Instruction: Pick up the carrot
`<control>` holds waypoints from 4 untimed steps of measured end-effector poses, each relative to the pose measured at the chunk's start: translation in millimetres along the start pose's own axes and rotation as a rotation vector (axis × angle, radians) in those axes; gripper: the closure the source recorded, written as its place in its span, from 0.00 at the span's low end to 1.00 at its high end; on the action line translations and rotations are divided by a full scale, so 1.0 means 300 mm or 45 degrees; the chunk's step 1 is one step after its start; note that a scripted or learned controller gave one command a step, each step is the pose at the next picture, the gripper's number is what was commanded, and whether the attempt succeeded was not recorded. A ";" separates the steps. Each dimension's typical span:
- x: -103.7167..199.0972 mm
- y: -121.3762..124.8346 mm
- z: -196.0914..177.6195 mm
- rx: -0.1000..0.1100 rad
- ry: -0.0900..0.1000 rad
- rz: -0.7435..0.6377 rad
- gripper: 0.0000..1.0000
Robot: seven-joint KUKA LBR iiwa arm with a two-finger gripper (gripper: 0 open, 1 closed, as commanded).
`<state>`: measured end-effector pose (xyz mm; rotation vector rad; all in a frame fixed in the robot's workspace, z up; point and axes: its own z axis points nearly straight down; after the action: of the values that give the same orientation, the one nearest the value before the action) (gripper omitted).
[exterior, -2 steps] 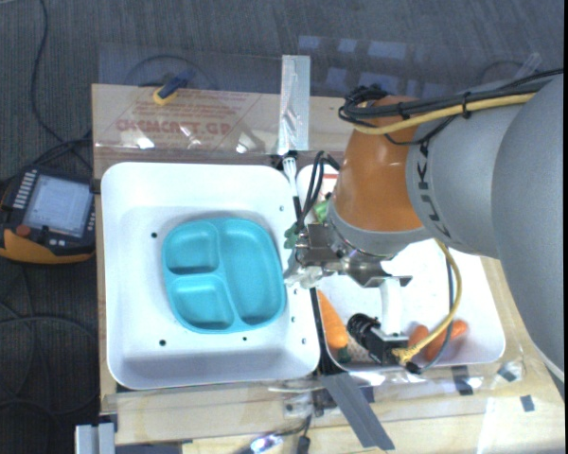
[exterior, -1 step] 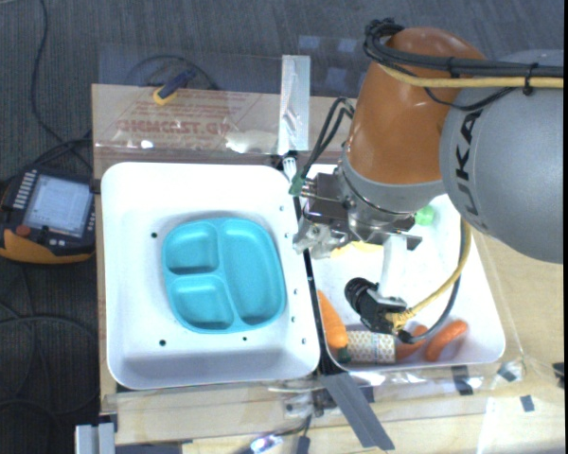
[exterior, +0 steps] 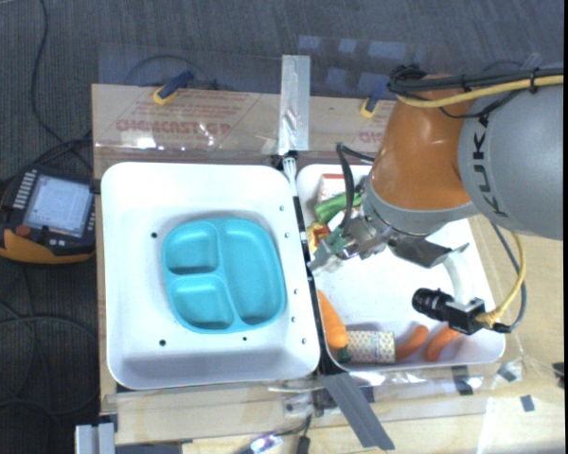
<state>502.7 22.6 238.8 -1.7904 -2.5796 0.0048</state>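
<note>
The carrot (exterior: 332, 322) is orange and lies at a slant along the left wall of the right bin (exterior: 473, 253), near its front corner. My gripper (exterior: 339, 242) hangs over the left part of the same bin, behind the carrot and apart from it. The grey arm with its orange band (exterior: 426, 159) covers much of the bin's back half. Nothing shows held at the gripper.
A speckled cylinder (exterior: 370, 345) lies just right of the carrot, then two small orange-red pieces (exterior: 428, 342). Green items (exterior: 329, 206) sit at the bin's back left under the arm. The left bin (exterior: 133, 253) holds a blue sectioned tray (exterior: 225, 272). A black cable plug (exterior: 445, 305) hangs over the right bin.
</note>
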 end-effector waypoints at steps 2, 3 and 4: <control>-0.143 0.025 0.186 0.000 0.000 0.084 1.00; 0.024 -0.060 0.057 0.000 0.000 -0.057 1.00; -0.021 0.176 0.187 0.002 -0.001 0.374 1.00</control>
<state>554.3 35.2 182.4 -2.1489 -2.2895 0.0077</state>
